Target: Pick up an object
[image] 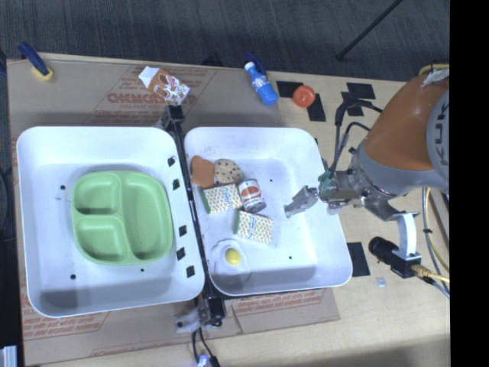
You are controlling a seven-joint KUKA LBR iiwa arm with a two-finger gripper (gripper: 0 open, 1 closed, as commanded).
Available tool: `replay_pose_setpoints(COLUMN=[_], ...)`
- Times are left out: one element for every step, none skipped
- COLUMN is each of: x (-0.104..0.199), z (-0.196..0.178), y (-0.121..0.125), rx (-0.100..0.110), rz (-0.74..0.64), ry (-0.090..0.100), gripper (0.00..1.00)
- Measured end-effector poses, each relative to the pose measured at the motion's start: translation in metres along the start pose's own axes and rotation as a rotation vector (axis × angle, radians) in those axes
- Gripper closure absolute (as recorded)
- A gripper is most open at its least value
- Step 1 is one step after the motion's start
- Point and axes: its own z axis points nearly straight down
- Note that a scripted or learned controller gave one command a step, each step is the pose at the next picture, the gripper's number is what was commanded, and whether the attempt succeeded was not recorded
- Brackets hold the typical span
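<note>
Gripper point(300, 202) above right bin point(328, 243), jaw state unclear (blurred), can point(250, 195) nearby, among toy foods.

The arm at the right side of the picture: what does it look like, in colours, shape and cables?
The arm is bulky and rounded, with a wide orange band above a grey wrist. Grey letters show on its pale shell at the right edge. The gripper is small, of grey metal. Thin dark cables loop beside the wrist.
</note>
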Motion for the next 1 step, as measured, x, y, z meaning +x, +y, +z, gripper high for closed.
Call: replay_pose_setpoints(x=[0.0372], z=[0.1440], y=[-0.0144], rx=[-0.004], rz=[-0.002], ry=[-0.002], gripper=[0.00])
